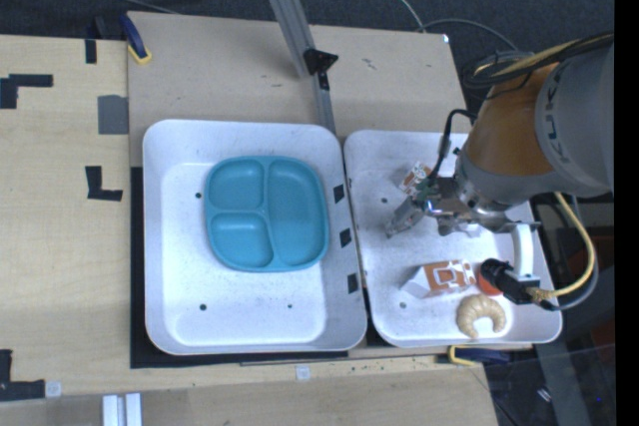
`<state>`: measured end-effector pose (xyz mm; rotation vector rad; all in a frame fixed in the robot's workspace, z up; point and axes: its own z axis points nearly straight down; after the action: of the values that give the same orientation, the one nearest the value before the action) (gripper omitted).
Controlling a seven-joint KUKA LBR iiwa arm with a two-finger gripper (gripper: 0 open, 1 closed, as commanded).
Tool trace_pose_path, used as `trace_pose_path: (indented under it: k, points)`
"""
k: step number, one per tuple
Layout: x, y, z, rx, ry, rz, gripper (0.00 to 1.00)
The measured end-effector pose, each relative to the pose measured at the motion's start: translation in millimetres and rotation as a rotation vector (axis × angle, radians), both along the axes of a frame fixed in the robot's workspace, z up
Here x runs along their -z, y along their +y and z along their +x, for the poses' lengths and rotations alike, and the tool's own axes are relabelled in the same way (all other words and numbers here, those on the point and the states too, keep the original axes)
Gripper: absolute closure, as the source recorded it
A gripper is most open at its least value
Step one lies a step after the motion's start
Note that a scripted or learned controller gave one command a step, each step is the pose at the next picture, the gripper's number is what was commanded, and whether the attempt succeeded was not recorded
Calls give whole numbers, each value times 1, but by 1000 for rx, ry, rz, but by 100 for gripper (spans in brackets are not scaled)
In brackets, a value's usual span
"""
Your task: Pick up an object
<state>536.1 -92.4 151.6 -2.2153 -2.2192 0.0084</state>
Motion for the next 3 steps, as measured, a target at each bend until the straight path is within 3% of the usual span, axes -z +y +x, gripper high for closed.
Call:
trace_pose_path:
  k: [1, 2, 3]
  points:
    - [63, -1, 1, 1, -5, -1, 0]
    - [51, -1, 1, -1, -3, 1, 100]
    - [3, -1, 11, 0, -10, -1, 100]
